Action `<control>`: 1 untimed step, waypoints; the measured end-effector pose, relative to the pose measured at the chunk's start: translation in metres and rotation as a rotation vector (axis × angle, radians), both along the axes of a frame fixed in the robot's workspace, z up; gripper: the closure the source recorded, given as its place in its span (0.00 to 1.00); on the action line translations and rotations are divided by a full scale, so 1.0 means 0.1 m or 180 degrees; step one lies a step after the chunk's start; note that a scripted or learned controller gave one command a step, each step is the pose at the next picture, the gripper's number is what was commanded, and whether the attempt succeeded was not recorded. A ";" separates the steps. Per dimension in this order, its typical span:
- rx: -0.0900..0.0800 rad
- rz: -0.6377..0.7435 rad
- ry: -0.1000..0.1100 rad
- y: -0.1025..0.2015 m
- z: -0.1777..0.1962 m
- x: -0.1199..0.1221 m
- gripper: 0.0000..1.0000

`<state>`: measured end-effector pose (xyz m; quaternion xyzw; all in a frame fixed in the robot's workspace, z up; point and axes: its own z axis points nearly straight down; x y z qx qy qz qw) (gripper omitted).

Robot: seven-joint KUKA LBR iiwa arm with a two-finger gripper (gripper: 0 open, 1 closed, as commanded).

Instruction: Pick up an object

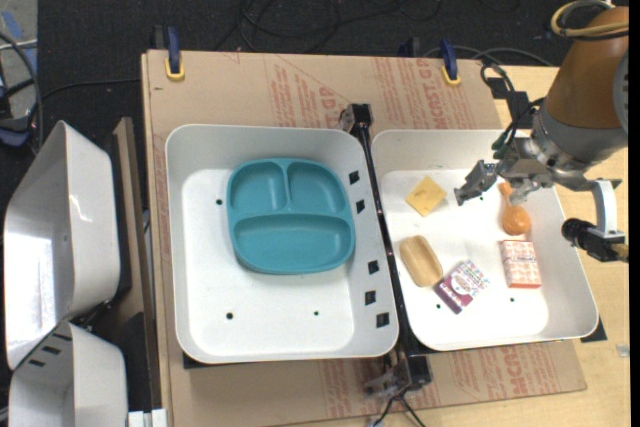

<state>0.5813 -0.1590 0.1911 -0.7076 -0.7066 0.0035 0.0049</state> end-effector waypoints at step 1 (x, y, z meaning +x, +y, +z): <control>-0.0007 0.0007 -0.0038 0.00 0.06 0.03 0.00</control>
